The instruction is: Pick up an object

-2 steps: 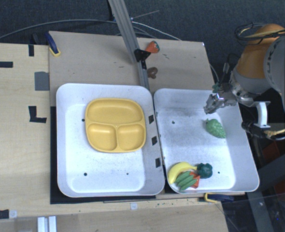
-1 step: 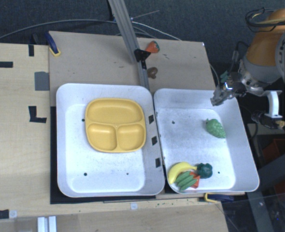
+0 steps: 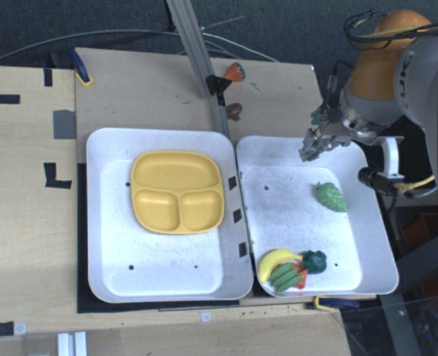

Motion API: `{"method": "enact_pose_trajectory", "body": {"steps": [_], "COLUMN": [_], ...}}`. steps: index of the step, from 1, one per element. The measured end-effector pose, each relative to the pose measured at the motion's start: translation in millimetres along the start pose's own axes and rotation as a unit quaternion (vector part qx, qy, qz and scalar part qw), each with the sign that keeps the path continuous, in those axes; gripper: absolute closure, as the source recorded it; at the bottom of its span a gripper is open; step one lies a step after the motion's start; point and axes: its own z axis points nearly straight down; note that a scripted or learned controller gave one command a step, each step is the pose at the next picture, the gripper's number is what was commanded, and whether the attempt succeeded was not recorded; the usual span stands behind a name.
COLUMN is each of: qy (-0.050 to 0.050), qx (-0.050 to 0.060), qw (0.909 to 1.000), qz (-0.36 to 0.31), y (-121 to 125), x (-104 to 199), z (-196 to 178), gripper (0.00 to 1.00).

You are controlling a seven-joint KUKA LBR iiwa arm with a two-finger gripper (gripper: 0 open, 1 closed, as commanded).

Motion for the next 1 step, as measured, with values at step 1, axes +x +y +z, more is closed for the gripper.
{"method": "enact_pose_trajectory", "body": {"steps": [1], "qy": [0.0], "qx": [-0.001], "qw": [1.0], "qz": [-0.001], "y": [12.8], "x": [54.6], "z": [-13.6], "gripper": [1.0]}}
